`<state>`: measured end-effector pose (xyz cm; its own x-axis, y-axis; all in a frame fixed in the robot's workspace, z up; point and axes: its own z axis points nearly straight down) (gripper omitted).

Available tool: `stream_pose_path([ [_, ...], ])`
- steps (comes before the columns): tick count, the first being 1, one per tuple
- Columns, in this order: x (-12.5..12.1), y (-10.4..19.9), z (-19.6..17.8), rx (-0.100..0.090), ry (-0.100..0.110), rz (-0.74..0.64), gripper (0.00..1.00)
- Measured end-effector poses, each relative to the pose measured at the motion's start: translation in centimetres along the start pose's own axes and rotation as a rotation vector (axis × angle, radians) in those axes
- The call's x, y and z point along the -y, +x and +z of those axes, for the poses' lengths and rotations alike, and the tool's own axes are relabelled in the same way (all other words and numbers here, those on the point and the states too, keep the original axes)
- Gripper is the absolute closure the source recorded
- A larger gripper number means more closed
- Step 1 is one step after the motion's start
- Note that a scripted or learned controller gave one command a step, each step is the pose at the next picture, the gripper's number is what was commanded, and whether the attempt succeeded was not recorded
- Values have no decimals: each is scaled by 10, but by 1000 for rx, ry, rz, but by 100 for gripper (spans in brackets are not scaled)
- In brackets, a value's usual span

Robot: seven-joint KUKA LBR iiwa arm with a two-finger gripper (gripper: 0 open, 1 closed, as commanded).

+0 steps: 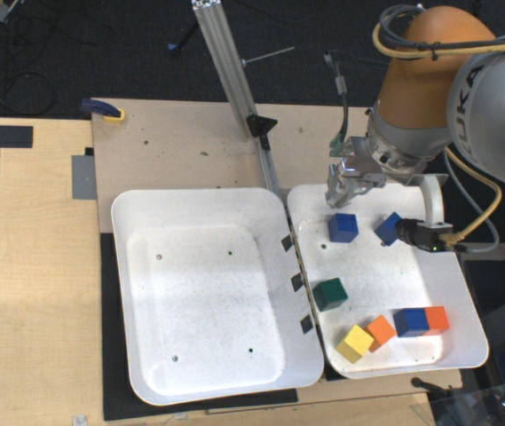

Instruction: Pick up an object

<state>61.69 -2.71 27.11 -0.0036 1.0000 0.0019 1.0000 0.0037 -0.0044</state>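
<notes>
The tool (344, 193), whose finger state I cannot tell, hangs just above a small blue cube (343, 228).

No legible text, labels, brand marks, numbers or signs anywhere. Coloured blocks in the right bin (465, 327): plain faces, no print. Both bins unmarked. Arm (430, 69) casing shows no readable lettering. Checkered pattern at the tip of the slanted metal rail (206, 1): a pattern only, no characters.
</notes>
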Motion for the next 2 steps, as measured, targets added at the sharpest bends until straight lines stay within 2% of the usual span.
stream_pose_path([
  [2,12,106,9,0,1,-1,100],
])
